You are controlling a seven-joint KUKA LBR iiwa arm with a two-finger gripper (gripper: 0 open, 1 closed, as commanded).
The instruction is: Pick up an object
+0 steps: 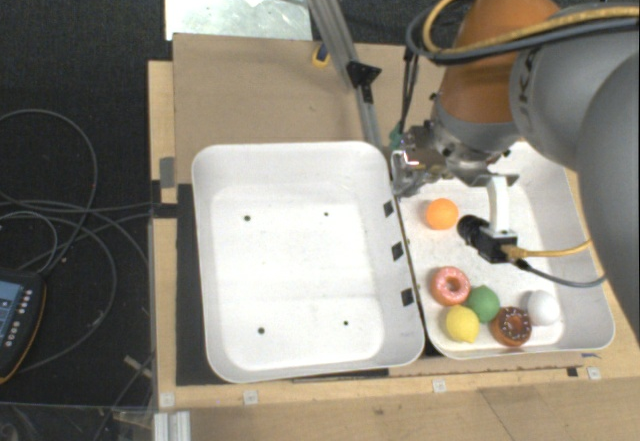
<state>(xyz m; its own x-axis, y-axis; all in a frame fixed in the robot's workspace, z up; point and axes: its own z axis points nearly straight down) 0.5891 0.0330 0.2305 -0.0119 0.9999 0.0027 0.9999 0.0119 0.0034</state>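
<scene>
While the gripper (404, 167) hangs over the far-left corner of the right-hand shallow white bin (585, 314), its opening can't be told; small round orange ball (441, 214) lies near it in that bin.

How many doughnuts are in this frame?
2, both in the right bin: a pink doughnut near the divider and a brown doughnut at the front edge. The arm covers part of that bin, so more may be hidden.
</scene>
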